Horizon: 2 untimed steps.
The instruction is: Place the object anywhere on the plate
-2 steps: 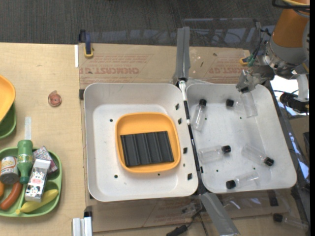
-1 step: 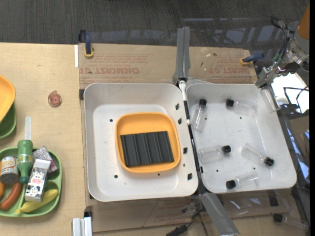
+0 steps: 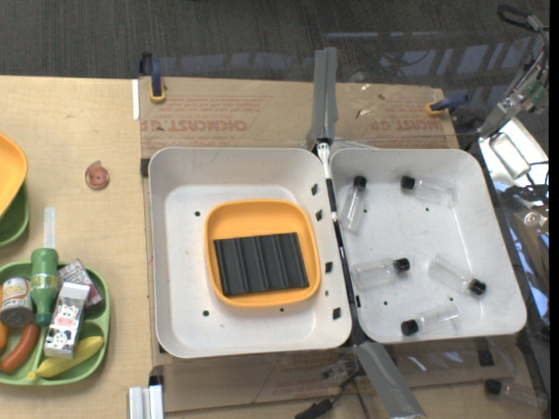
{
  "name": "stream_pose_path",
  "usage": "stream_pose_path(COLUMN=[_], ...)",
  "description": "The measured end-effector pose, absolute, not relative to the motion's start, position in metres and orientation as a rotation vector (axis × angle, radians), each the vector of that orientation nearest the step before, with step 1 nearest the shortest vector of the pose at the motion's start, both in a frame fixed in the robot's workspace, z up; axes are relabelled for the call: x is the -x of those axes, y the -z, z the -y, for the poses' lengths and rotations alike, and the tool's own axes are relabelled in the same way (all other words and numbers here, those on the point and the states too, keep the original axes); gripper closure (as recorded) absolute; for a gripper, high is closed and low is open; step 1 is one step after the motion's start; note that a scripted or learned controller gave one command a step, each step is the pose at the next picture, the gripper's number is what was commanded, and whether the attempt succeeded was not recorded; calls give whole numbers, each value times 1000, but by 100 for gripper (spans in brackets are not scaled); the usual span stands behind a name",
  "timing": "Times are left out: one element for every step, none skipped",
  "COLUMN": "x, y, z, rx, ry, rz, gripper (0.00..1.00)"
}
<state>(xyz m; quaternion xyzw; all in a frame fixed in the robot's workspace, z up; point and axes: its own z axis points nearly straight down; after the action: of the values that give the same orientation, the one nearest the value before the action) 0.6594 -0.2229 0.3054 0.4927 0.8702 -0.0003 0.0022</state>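
Observation:
A yellow-orange plate lies in the middle of the left white bin. On the plate rests a dark grey ribbed rectangular object, flat and about centred. Scattered over the right white bin are several clear vials with black caps, among them one near the dividing wall, one at the back and one at the front.
On the wooden bench to the left stands a green tray of toy food with a small bottle. A yellow bowl and a small pink disc lie farther back. Clamps hold the cardboard behind the bins.

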Motion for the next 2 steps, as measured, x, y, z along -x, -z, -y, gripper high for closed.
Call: stream_pose_path(x=[-660,-660], y=[-431,-431], z=[222,222], rx=[-1231,-1231], ry=[1,1], rz=[-2887,-2887], gripper=[100,0])
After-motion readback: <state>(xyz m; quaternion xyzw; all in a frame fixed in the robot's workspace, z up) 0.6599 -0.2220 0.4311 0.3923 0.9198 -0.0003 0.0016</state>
